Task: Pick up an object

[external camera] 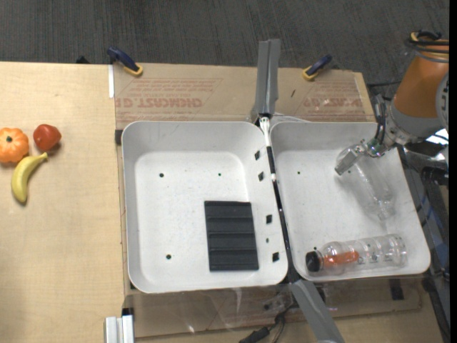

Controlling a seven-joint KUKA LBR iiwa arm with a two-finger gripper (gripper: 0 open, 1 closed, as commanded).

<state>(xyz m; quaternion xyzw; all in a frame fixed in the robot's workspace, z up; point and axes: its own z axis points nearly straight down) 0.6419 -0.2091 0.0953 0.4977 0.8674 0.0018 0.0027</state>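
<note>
Pincer (350, 159) over upper right bin (303, 138), spread state unclear, grasp unclear. Clear bottle (357, 254) lying along bin's near edge, well apart. Open floor between. Black block (231, 236) in left bin (143, 191).

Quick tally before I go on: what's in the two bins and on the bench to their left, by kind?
Clear plastic bottle, right bin: 1
Black ridged block, left bin: 1
Fruit on the bench, left: 3 (orange, red fruit, banana)
Total: 5
</note>
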